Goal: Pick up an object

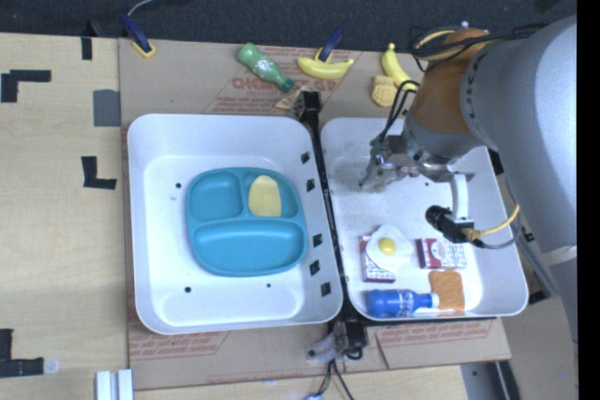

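The grey arm with its orange band is reaching in from the right and is leaning over the right bin. Its gripper is hanging low over the bare upper-left part of this bin, with the fingers pointing down toward the white floor. Nothing is sitting between the fingers, and how far they are apart cannot be told from this view — they are small and partly dark against the wrist. The objects are lying well apart from the gripper, in the lower part of the same bin: a fried egg toy is resting on a small red and white box, a red packet is lying just beside it to the right, and below them a blue bottle is lying on its side, with an orange piece touching its right end. In the left bin a blue divided tray is holding a yellow item in its upper-right compartment.
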